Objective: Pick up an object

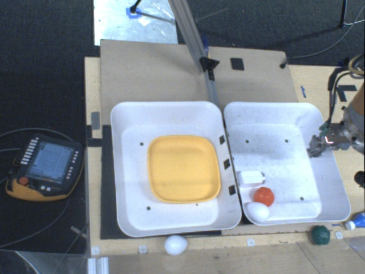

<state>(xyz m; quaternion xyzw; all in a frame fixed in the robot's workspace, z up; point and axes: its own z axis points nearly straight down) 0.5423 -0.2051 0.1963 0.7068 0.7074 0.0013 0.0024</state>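
Dark carpet surrounds a tan bench (154,73) carrying two white bins: the left bin (128,130) holds a square yellow plate (184,168), the right bin (285,124) holds a small white block (251,178), a red-orange ball (263,196) and a white egg-shaped piece (258,212) clustered at its seven o'clock corner. The gripper (320,143) sits at the right bin's three o'clock rim, carrying nothing visible; its opening cannot be judged. In my assessment the ball, lying towards eight o'clock from the gripper across open bin floor, is the likeliest pick.
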